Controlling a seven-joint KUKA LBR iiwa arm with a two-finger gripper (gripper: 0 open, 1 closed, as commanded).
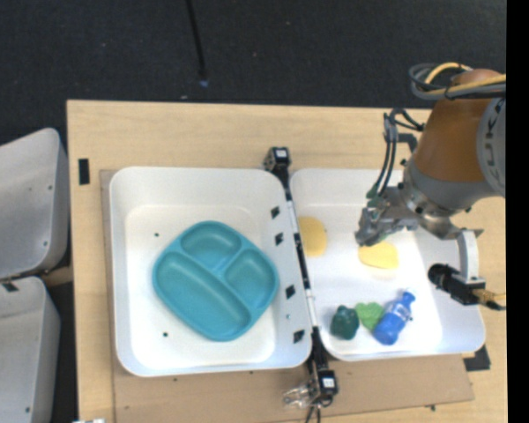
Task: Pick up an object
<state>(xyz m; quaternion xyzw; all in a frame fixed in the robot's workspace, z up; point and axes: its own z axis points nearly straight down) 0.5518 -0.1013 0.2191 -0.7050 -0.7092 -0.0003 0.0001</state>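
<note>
Your main risk here is a miss or a glancing contact. The gripper [373, 229] sits low over the right bin [441, 324], right at the upper edge of a yellow piece [379, 256] that looks flat and low; if the arm closes from this offset, it may pinch only the rim and push the piece away, or close on nothing. A second yellow piece [313, 235] lies near the divider [293, 236] between the bins, centre of the frame, close enough that a sideways drift could nudge it.

The arm [454, 152] comes in from the upper right of the frame, wrist bent downward and leftward into the right bin. You cannot tell from this view whether the tool is released or clenched, and nothing is visibly gripped.

Other candidates sit along the lower edge of the right bin: a dark green item [344, 322], a light green item [368, 314] and a blue bottle [393, 318], crowded together and touching or nearly so. The left bin [132, 342] carries a teal divided tray [214, 278], well apart from the tool.
</note>
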